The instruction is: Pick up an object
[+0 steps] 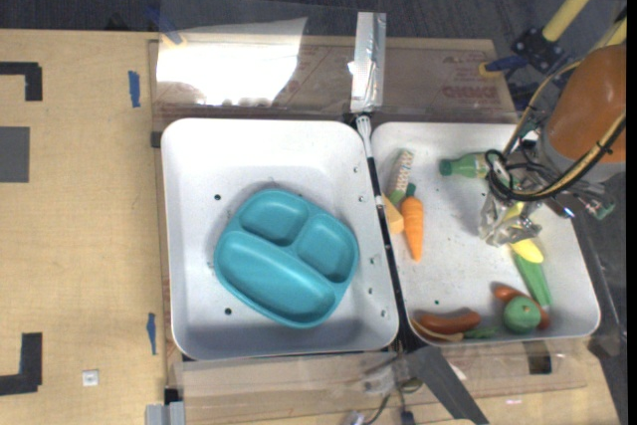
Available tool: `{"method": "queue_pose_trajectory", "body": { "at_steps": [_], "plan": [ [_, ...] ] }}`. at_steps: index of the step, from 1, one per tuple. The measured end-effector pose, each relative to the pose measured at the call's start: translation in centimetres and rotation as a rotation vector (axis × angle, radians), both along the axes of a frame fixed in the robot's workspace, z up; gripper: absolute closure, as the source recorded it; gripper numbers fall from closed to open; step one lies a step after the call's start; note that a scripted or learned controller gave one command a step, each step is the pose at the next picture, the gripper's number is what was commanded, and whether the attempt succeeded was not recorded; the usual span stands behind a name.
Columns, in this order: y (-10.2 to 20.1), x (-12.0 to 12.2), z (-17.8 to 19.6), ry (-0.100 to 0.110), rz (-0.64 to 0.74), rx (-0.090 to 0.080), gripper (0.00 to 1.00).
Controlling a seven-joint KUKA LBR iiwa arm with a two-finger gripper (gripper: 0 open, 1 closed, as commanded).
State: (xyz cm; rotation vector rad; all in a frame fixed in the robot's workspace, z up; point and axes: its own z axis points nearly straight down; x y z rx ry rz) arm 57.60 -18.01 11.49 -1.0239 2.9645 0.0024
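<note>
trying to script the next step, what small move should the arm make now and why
Probably a short straight descent, then close. The pincer hangs low in the right bin, just above the near end of the yellow and green corn, with nothing visibly gripped. The carrot and the green bottle lie farther off, so the corn looks like the nearest target.

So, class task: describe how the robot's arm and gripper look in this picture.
The arm shows a rounded orange band, with black cables looping from it toward the wrist. Below hangs the gripper, a small metallic silver-grey assembly that looks shiny.
</note>
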Motion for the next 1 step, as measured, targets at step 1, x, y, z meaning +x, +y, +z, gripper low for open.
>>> {"method": "queue_pose_trajectory", "body": {
  "at_steps": [1],
  "plan": [
    [-2.00,6.66,12.50,-0.010,-0.068,-0.004,1.00]
  ]
}}
